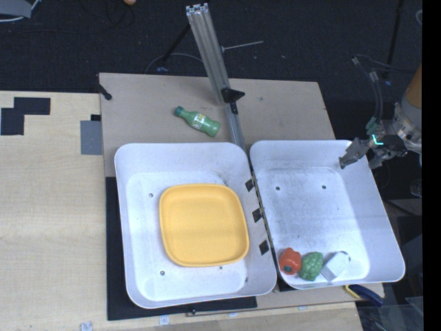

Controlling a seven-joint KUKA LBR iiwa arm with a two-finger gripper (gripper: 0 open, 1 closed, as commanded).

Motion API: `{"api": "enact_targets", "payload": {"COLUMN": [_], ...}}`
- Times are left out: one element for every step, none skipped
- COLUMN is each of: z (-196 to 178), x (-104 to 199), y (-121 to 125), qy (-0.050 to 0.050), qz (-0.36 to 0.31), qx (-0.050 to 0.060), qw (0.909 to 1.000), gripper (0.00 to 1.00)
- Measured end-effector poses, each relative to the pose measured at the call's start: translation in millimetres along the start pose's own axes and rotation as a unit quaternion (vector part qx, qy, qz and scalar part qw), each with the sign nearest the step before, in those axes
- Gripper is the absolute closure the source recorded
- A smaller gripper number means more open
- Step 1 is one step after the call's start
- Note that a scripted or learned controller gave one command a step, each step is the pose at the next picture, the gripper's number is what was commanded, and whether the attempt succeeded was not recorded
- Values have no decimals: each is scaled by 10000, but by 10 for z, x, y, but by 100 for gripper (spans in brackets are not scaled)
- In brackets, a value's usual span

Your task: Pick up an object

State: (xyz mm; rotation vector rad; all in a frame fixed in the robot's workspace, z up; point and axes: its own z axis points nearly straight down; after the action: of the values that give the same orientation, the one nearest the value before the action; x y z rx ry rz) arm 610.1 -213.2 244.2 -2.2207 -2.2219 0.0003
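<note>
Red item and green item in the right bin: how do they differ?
The red item is smooth and glossy; the green item looks bumpy and matte. The red one sits nearer the bin divider, the green one between it and a white block. Both are small, touching, at the right bin's near edge.

Two white bins (pixel 138 164), left one holding a plain yellow plate (pixel 203 224). Right bin (pixel 375 205) speckled grey, with a red-orange pepper (pixel 290 261), a bumpy green veggie (pixel 311 265), a white-grey block (pixel 333 266). Green bottle (pixel 198 121) on tan board (pixel 282 105).
</note>
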Motion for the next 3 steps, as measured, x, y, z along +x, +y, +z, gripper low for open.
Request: {"api": "enact_targets", "payload": {"z": [1,436,896], "x": [0,39,-18], "y": [0,36,65], "qy": [0,5,4], "qz": [0,-7,-2], "qx": [1,17,18], "qw": [10000,10000,10000], "gripper": [0,0,0]}}
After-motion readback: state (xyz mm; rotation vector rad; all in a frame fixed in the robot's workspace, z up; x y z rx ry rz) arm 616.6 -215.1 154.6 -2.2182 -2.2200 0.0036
